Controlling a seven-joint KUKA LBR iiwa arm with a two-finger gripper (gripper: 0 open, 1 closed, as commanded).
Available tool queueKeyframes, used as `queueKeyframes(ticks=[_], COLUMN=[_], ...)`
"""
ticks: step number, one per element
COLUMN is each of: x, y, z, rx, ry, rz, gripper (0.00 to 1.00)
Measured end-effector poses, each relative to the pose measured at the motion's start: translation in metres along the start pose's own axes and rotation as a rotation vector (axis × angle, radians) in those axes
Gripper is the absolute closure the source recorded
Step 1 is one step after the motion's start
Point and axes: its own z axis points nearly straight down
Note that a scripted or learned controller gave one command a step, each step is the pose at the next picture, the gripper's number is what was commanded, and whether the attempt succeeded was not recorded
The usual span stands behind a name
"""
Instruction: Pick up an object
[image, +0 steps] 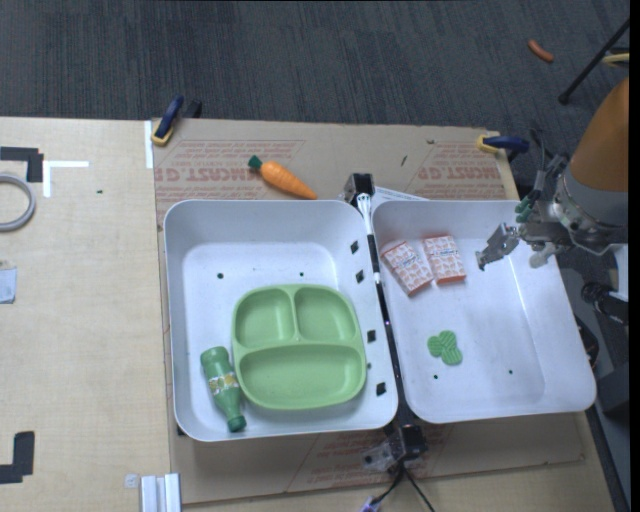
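Bright, even light; soft shadows; slightly grainy, mildly blurred.

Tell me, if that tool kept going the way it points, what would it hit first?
The tool seems to point leftward and down over the right bin; probably the packets first, though depth is unclear.

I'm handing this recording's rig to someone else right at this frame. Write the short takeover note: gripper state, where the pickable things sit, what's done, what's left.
Gripper: above the right bin's upper right corner, nothing between its fingers; open or shut can't be told.
Right bin: two red-and-white packets side by side near the top left, a small green piece lower down, near the middle.
Left bin: green divided plate, with a green bottle lying against its lower left edge.
Toy carrot lies on the cardboard behind the bins.
Done: nothing picked yet.
Left: choose an object, descend, grasp, lift. The packets look nearest.
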Motion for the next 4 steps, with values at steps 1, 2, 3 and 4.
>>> queueKeyframes(ticks=[1, 2, 3, 4], x=[0.076, 0.065, 0.064, 0.137], y=[0.023, 0.073, 0.075, 0.015], z=[0.049, 0.093, 0.082, 0.000], rx=[0.001, -0.008, -0.019, 0.000], ry=[0.001, -0.004, -0.010, 0.000], rz=[-0.113, -0.392, -0.391, -0.322], gripper=[0.00, 0.00, 1.00, 1.00])
